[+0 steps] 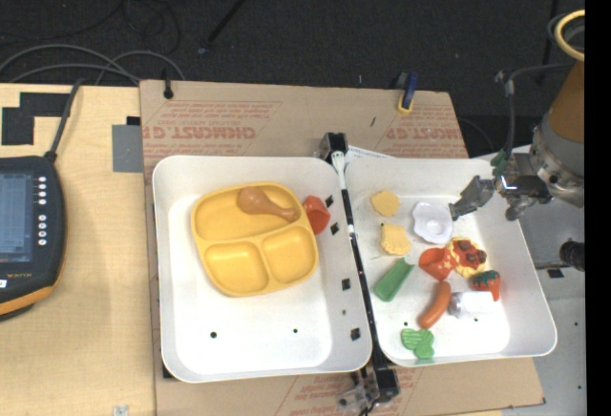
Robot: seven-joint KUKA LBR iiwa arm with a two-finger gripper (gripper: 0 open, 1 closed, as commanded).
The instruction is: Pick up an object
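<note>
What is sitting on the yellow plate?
A brown toy chicken leg lies in the top section of the yellow plate. The two lower sections hold nothing visible. A red toy touches the plate's right rim. Whatever is under the chicken leg is covered.

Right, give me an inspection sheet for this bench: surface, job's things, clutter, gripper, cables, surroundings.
Surface: two shallow white bins, left bin and right bin, on printed brown cardboard.
Job's things: right bin holds small toy foods, among them an orange sausage, a green cylinder and a red pepper.
Clutter: yellow divided plate in left bin, with a brown drumstick on it; red piece beside it.
Gripper: gripper at the right bin's far right side, nothing seen between its fingers.
Cables: black cables behind the bench.
Surroundings: handheld control pendant at left.
</note>
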